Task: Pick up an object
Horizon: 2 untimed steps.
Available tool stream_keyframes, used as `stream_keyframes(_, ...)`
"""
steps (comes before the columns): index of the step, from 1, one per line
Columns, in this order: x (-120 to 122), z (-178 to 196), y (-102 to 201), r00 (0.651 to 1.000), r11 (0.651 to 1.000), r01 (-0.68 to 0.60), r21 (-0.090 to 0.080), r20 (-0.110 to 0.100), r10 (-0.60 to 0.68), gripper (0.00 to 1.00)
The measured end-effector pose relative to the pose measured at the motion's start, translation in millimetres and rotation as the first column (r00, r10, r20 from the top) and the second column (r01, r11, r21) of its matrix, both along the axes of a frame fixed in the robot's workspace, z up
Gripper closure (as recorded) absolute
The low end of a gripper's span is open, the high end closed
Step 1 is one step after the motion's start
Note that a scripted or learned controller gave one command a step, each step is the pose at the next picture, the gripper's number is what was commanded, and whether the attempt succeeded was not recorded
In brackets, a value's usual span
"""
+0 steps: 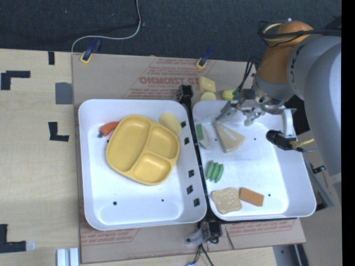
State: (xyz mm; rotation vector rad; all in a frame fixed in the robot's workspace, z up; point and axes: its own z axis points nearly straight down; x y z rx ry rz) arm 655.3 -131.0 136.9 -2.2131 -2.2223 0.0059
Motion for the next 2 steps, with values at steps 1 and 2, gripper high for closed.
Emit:
stream_keyframes(1,-23.7,-53.7,8.4,1.0,1.0,0.004,-0.004,0.007,-0.004,0.0)
stream_keyframes(2,-23.0,-41.7,8.7,1.0,1.0,0.004,-0.002,0.007,-0.004,1.0)
